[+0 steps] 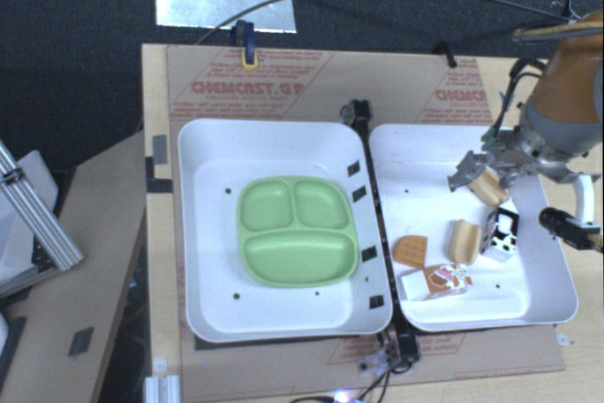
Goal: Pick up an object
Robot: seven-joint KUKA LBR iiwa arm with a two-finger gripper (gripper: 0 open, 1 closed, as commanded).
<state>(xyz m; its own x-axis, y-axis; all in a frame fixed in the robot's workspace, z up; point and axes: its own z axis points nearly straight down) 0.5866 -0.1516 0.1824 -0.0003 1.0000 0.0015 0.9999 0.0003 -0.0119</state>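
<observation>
From above, two white bins sit side by side on the bench. The left bin [203, 231] holds one green tray [297, 231] with three compartments, lying flat near its middle. The right bin [557, 297] holds the loose items. One tan cylinder [463, 241] lies near the middle. One orange-brown wafer [411, 250] lies just left of it. One red and white packet [439, 280] lies near the wafer, toward the near wall. One black and white piece [503, 234] lies just right of the cylinder.

The arm [566, 99] reaches in from the right over the right bin's far side. The gripper [486, 176] hangs there with a second tan cylinder [490, 189] at its tip. I cannot tell how far it is open, nor whether it truly grips that cylinder.
</observation>
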